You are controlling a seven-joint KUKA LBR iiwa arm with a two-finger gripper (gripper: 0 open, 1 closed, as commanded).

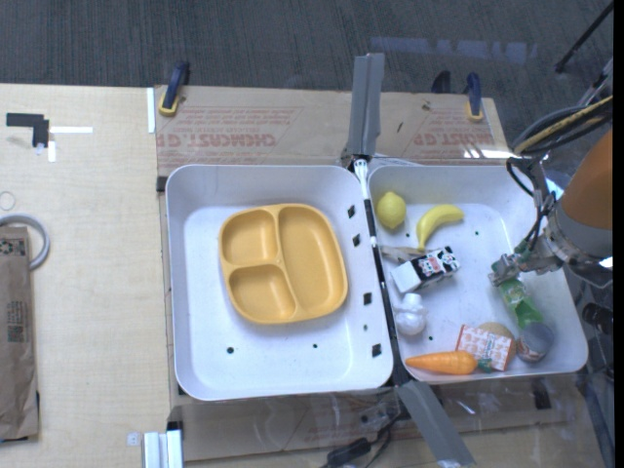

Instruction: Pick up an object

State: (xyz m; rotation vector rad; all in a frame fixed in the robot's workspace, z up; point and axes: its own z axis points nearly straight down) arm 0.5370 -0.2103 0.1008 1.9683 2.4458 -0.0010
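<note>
My gripper hangs over the right side of the right bin, reaching in from the right edge. Directly under and in front of it lies a green bottle-like object, whose top end meets the gripper's tip. A grey round can rests just past the green object, near the bin's front right corner. Elsewhere in this bin lie a lemon, a banana, a black-and-white carton, a white object, a carrot and an orange-red packet.
The left bin holds a yellow divided plate. A raised divider separates the two bins. Cables trail by the arm at the right. A brown paper bag lies on the bench at the far left.
</note>
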